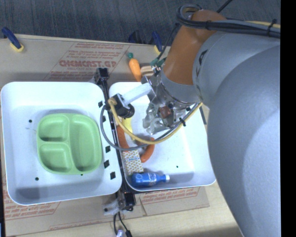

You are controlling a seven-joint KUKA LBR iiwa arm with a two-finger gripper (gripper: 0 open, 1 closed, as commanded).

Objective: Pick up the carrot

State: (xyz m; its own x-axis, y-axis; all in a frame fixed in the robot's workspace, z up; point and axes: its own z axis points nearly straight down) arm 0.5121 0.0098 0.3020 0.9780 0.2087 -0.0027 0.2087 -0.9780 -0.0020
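From my seat I see the carrot (134,68) lying outside the bins, on the cardboard (84,58) just past the far rim of the right bin (197,177). The arm (227,83) reaches in from the right, and its gripper (155,120) hangs low over the middle of that bin; I cannot tell its state. Near the bin's left wall lie an orange sausage-shaped piece (147,153), a small patterned packet (131,162) and a blue bottle (148,178). A green divided tray (69,143) sits in the left bin (15,132).
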